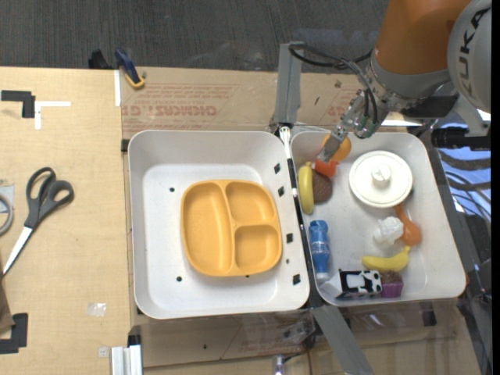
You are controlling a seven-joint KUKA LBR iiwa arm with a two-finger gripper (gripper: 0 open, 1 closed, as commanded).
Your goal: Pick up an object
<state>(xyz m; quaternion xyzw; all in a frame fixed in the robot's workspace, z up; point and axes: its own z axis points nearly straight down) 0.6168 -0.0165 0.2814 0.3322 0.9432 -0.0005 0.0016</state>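
One orange carrot-shaped toy [328, 168] lies at the right bin's [437, 280] upper left, with the claw [337, 144] lowered onto it, grip state indeterminate; next move requires a confirmed closure, then a lift.

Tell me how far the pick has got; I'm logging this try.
Done: the grey arm's gripper has an orange carrot-shaped toy between its fingertips, at the back of the right white bin. In hand: raising it. Left: whether it is lifted clear of the brown round object can't be told.
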